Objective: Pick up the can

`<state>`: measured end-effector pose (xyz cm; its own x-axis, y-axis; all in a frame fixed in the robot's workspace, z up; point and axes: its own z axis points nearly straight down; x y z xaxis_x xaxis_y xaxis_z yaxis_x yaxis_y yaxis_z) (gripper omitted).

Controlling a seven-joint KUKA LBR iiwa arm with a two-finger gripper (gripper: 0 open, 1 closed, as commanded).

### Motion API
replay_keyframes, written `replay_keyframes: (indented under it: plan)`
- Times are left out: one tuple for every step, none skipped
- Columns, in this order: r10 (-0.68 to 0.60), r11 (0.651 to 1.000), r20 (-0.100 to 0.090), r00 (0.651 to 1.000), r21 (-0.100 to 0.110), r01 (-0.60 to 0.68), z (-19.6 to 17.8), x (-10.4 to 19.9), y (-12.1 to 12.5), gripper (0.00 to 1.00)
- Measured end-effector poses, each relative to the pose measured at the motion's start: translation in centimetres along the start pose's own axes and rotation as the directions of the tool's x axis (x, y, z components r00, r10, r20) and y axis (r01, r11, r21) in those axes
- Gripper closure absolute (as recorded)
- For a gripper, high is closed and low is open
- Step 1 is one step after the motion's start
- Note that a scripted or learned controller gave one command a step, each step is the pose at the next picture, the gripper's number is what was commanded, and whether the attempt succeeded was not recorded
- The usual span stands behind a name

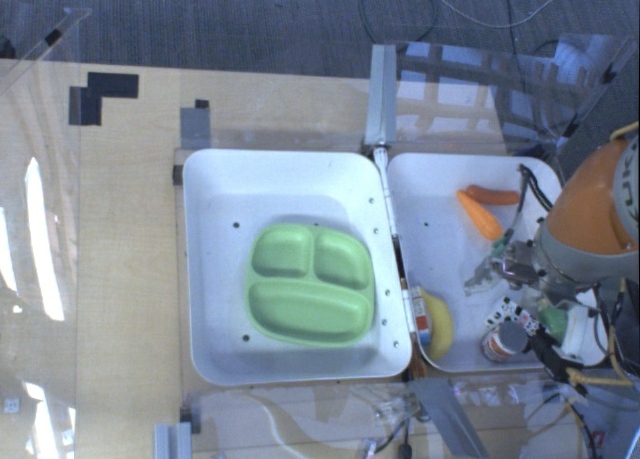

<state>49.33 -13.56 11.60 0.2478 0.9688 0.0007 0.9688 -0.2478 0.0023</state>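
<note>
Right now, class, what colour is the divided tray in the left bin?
Light green; the divided tray shows clearly in the camera view.

- The bench was made of light wood and looked pale tan.
- Two white bins sat on it, side by side and touching.
- The left bin was the bigger one in the picture.
- The right bin sat just beside it.
- Some black squares were stuck on the bench, near its far left part.
- A clear sheet lay over the bench's left side.
</note>
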Motion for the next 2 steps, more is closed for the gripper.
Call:
replay_keyframes:
  plan:
    - [0.007, 1.000, -0.017, 1.000, -0.005, -0.007, 2.4, -3.6, 1.0, 0.00]
    - [0.006, 1.000, -0.007, 1.000, -0.021, -0.006, 1.1, -3.9, 1.4, 1.00]
